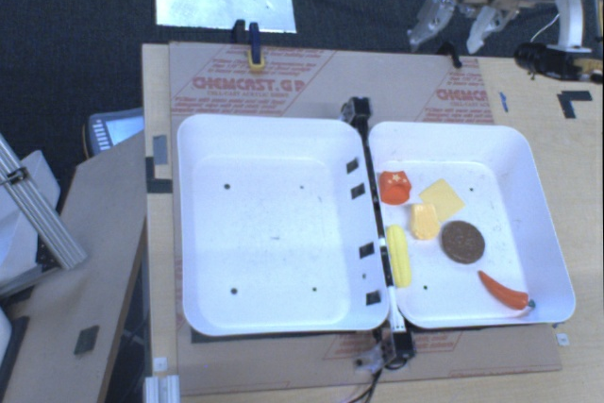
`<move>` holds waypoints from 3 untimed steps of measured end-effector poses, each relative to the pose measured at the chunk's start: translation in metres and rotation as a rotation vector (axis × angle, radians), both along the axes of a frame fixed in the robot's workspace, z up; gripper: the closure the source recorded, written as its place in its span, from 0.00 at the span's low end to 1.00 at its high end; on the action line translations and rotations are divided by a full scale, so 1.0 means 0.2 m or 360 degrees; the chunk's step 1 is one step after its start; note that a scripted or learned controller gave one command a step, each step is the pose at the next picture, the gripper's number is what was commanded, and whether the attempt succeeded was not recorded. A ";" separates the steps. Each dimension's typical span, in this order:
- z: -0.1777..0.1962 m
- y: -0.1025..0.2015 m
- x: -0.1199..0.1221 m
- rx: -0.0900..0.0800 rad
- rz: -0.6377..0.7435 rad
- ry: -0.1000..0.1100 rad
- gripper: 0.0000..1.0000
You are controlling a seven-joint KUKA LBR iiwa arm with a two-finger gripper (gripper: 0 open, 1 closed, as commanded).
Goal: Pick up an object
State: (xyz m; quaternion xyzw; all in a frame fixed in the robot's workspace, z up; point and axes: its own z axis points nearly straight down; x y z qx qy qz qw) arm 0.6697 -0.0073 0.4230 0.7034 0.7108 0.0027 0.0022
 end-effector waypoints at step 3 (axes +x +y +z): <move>0.55 1.17 -0.20 0.0002 0.0004 0.0011 0.00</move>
